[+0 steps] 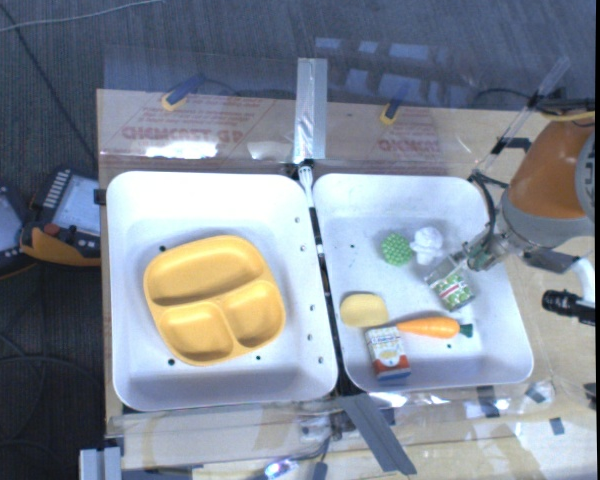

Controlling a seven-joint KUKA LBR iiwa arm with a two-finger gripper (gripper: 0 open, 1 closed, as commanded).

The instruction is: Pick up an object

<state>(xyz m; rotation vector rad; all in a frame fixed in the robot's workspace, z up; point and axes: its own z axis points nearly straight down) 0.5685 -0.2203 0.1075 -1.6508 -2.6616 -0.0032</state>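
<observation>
The gripper hangs low in the right bin, right of centre; whether it is open or closed cannot be told. Just beneath it lies a green packet. A green ball and white lump sit left, a carrot, yellow lump and carton below. The left bin holds a yellow tray.

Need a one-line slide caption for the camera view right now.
Grey arm's gripper hovers in the right white bin above a green-labelled clear packet, near a carrot; yellow divided tray in left bin.
</observation>
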